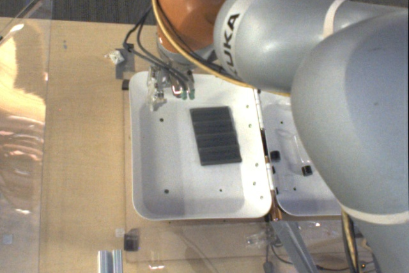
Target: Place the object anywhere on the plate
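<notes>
Tool (pixel 171 90): hangs over the far left corner of the left bin (pixel 147 195); finger spread cannot be told, nothing seen held.
Plate (pixel 216 135): dark, ridged, rectangular; flat mid-bin.
Right bin (pixel 291 198): beside the left, partly under the arm (pixel 300 41).
Counter (pixel 83 137): tan.

The arm (pixel 307 54) hides most of the right bin (pixel 291 195) toward three o'clock, and the gripper's (pixel 167 91) fingers are too blurred to read.
</notes>
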Tool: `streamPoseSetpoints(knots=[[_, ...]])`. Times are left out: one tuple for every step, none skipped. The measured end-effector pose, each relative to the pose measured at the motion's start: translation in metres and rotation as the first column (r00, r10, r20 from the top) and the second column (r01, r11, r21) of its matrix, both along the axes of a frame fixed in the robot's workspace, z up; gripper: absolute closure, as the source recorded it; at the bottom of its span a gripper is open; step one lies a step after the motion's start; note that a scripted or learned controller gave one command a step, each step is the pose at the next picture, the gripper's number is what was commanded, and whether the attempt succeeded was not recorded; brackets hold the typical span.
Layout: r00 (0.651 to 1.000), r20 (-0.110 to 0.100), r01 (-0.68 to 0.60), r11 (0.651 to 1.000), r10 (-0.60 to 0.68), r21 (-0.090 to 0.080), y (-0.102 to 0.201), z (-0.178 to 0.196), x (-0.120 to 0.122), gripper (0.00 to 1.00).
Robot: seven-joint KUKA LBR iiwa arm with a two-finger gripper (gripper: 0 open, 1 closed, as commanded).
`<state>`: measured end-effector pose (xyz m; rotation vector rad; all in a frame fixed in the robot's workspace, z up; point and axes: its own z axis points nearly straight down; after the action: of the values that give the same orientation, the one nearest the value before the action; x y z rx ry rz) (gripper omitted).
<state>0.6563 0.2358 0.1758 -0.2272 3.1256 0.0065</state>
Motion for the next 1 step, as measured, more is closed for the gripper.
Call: streamPoseSetpoints(knots=[[0.903, 0.004, -0.430, 0.903, 0.430, -0.003, 0.0003, -0.0060, 0.0063, 1.00]])
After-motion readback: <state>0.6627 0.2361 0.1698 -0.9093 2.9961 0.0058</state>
